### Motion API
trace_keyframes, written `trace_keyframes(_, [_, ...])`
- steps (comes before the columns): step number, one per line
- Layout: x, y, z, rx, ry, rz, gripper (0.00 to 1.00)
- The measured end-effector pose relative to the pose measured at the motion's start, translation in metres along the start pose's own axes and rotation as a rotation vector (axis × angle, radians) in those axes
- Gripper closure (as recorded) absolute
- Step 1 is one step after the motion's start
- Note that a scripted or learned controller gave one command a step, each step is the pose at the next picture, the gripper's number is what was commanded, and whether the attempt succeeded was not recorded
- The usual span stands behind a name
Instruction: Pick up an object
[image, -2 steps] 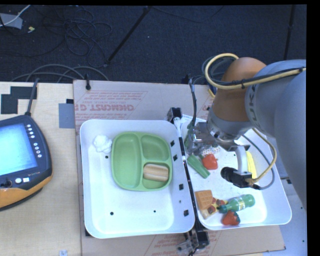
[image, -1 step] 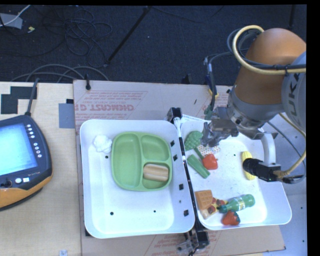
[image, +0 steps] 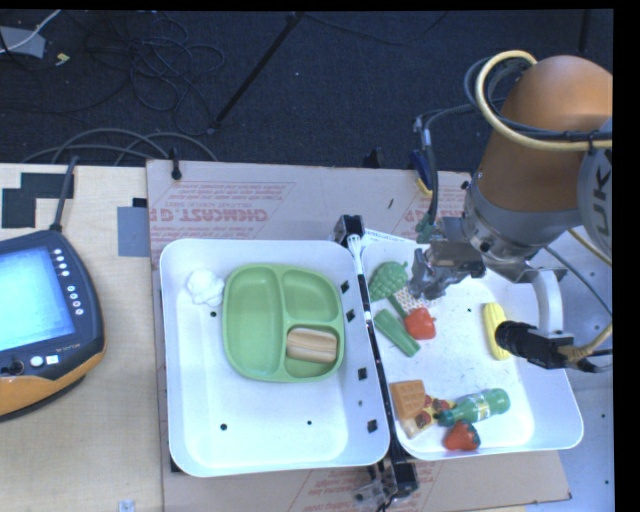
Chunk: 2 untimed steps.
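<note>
The pincer (image: 432, 283) hangs low over the upper left part of the right bin (image: 560, 420). Whether it is open, or has hold of anything, I cannot tell from here. The nearest thing is a small red piece (image: 421, 324), lying just below it toward the front of the counter. A green oblong piece (image: 396, 333) lies touching the red one on its left, long axis slanted, so it may crowd a grasp. A yellow piece (image: 493, 329) sits well apart to the right.
</note>
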<state>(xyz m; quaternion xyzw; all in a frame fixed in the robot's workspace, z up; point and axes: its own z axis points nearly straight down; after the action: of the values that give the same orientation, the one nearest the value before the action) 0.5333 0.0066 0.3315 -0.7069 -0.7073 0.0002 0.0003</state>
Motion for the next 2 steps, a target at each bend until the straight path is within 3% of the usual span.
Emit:
trace_keyframes(1, [0.001,0.000,-0.008,0.004,-0.001,-0.006,1.00])
trace_keyframes(2, [0.061,-0.062,0.080,0.016,0.001,-0.004,1.00])
